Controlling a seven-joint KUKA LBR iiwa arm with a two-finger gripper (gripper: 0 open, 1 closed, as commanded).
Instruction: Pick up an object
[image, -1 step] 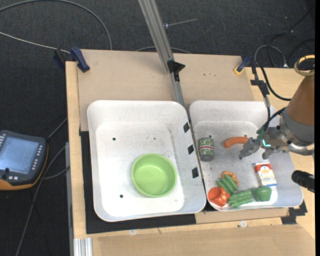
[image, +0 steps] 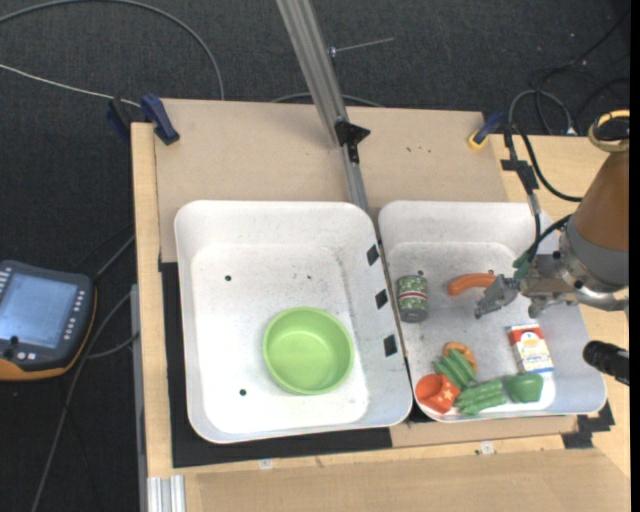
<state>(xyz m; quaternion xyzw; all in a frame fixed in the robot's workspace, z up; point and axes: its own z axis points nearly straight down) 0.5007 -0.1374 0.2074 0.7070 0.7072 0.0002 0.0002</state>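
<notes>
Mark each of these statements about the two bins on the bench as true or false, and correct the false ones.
1. The green bowl sits in the left bin. True.
2. The small can lies in the left bin. False: it is in the right bin, near the edge that adjoins the left bin.
3. The tool is over the right bin, close to the orange object. True.
4. The white carton is inside the green bowl. False: it lies in the right bin, by the green vegetables.
</notes>
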